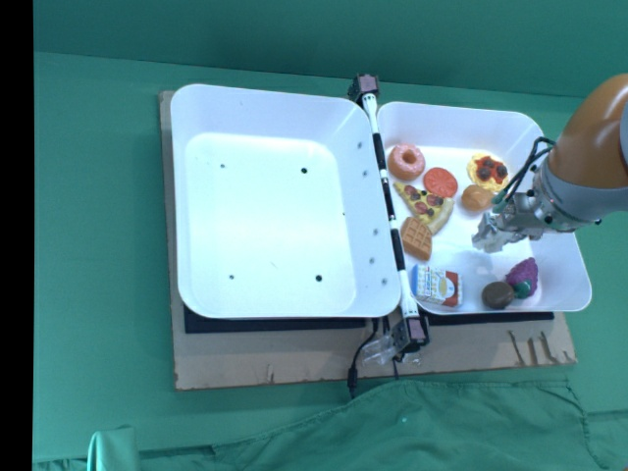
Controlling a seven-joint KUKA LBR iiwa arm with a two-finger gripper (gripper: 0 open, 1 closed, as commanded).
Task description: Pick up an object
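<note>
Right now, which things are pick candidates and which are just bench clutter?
Job:
hand
donut
pizza slice
waffle
red disc
small pizza
bun
carton
brown ball
purple grapes

Lying about:
left bin
divider rod
cardboard

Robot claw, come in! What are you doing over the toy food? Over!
Gripper low in right bin, on bare floor, nothing seen held. Nearest: bun just behind, purple grapes just ahead. Left bin apart, across the divider.

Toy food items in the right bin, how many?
8, though the arm may hide more: donut, tomato slice, small pizza, bun, pizza slice, waffle, carton, brown-and-purple piece.
</note>
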